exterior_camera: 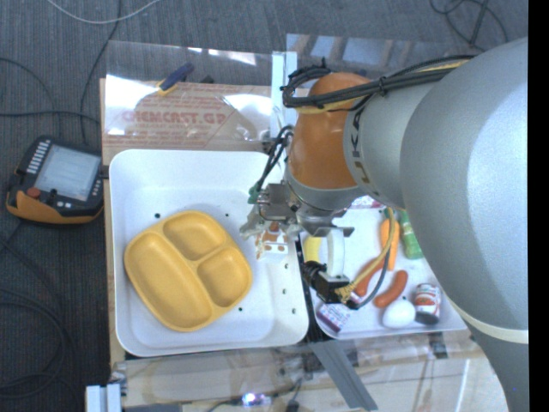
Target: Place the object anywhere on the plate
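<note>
Nearest the camera, along the bottom edge, the table [214, 384] frame and some clear plastic. Above that the left bin [171, 166] with the yellow plate [187, 269] in it, three sections, lying flat toward the bin's front left. Right bin [446, 316] beside it: white egg [398, 314], red sausage [390, 288], orange carrot [377, 260], small can [426, 303], something green [410, 237] along the far side (mostly hidden under my arm). My pincer [273, 230] hangs over the left bin's right side, just right of the plate, near the wall shared by the two bins. Can't tell if my fingers are apart or together, too cluttered there. A small whitish-orange object [273, 245] sits right at the tip, either on the bin floor or between the fingers, can't say which; it is off the plate. Farther back my orange band [322, 140], cables on top. Beyond the bins, a printed cardboard sheet [171, 118]. Far left on the carpet, the handheld controller [56, 180].
</note>
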Robot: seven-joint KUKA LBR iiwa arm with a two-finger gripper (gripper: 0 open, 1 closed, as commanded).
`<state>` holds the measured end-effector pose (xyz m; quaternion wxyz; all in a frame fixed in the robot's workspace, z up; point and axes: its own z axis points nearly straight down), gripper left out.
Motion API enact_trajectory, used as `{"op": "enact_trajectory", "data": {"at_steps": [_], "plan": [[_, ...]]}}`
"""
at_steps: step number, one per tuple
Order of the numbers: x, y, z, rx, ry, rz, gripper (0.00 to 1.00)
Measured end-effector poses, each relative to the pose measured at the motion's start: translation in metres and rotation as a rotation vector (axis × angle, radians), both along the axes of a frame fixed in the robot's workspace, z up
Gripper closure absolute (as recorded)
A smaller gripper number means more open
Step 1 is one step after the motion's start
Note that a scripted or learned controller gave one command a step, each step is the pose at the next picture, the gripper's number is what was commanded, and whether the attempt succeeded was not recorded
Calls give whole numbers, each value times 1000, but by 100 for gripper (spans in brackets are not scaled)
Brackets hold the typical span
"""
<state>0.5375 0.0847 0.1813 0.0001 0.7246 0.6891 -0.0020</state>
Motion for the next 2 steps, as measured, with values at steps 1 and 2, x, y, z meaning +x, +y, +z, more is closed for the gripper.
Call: {"op": "enact_trajectory", "data": {"at_steps": [1, 2], "plan": [[-3, 85, -19, 1, 1, 297, 100], [-3, 85, -19, 2, 1, 297, 0]]}}
